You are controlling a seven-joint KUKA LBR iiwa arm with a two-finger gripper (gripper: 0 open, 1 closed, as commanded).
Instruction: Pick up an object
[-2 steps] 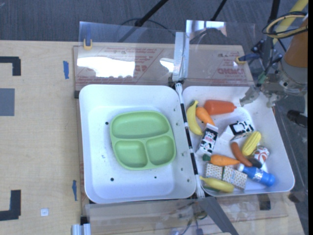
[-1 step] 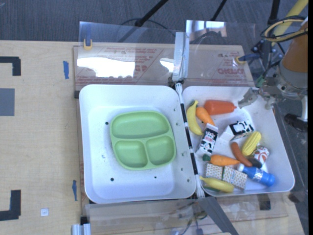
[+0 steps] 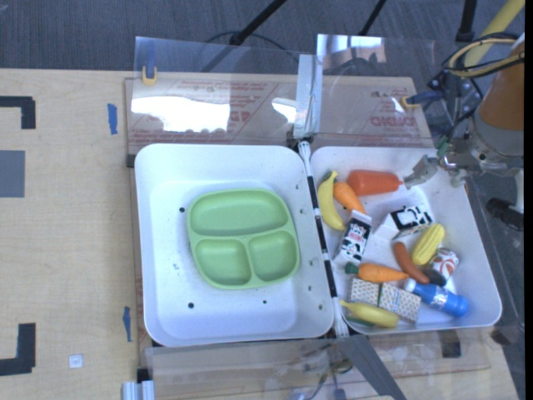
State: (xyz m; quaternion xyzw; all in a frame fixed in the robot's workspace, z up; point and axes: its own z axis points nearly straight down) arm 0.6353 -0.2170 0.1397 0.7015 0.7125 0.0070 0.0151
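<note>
The gripper point(image 3: 422, 171) hangs over the back right part of the right bin point(image 3: 487, 261), and nearest to it lies the orange bottle point(image 3: 375, 182). The bottle rests on its side, long axis running left to right across the bin's back, its narrower end toward the gripper. The gripper's tip sits just beside that end; whether the jaws are wide or narrow cannot be told, and nothing shows between them.

Left of the bottle a carrot point(image 3: 348, 197) slants down to the right, and a banana point(image 3: 330, 202) curves along the bin's left wall. Below these a black-and-white carton point(image 3: 356, 237) stands tilted, with a second small one point(image 3: 410, 218) near the middle. Toward the front lie another carrot point(image 3: 383, 272), a corn cob point(image 3: 427, 243), a blue bottle point(image 3: 444, 301) and a yellow banana point(image 3: 371, 313).

The left bin point(image 3: 158, 248) holds a green divided plate point(image 3: 243, 237), lying flat.
</note>
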